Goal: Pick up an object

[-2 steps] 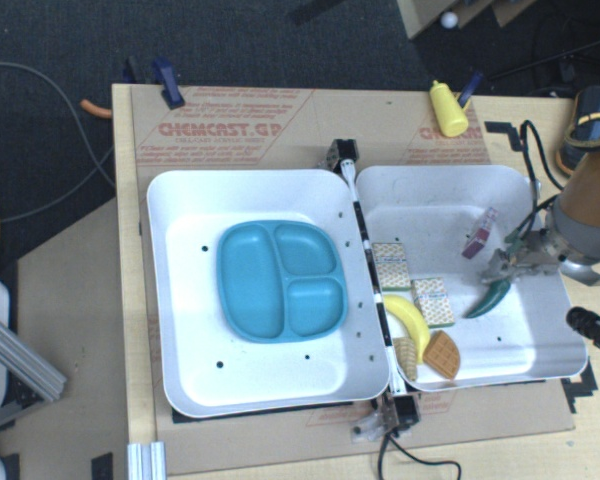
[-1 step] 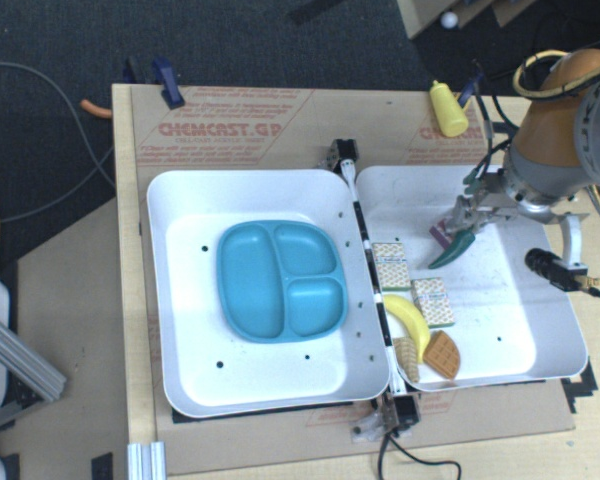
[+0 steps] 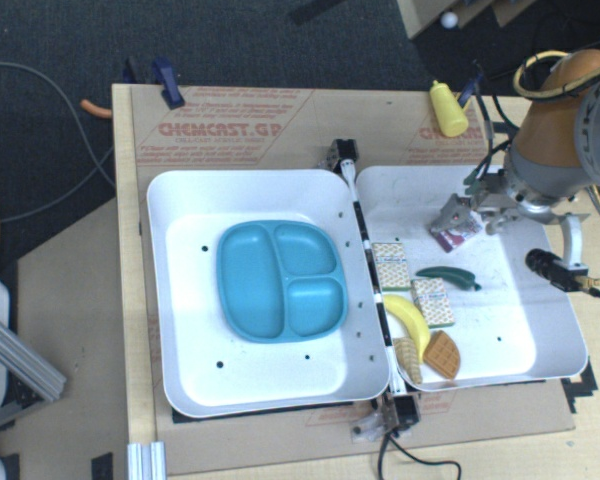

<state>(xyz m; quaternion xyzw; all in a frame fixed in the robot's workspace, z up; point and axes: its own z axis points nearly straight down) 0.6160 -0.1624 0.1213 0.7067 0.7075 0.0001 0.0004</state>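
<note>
From my remote station I found the gripper (image 3: 458, 220) low in the right bin (image 3: 540, 353), toward its far side, with a small pinkish packet (image 3: 450, 236) at its fingertips. The packet appeared to sit between the fingers, so I judged them clamped on it, though the hold looked shallow and near the packet's upper end. I could not tell whether it rested on the bin floor or hung just clear of it.

Risks noted: with so little of the packet inside the grip, I judged it could slip or swing free during a lift. The green pepper (image 3: 448, 277) lay near, just toward the camera, and could be nudged if the packet dropped.

The packet's long axis ran at a slant, from the fingertips down toward the near-left of the bin, its free end pointing at the patterned block (image 3: 390, 265) by the centre divider. A second patterned block (image 3: 433, 301), a banana (image 3: 408, 318) and a waffle-like piece (image 3: 442, 354) lay together further toward the near edge, well apart from the grip. A blue divided plate (image 3: 280, 279) sat in the left bin (image 3: 180, 268).
</note>
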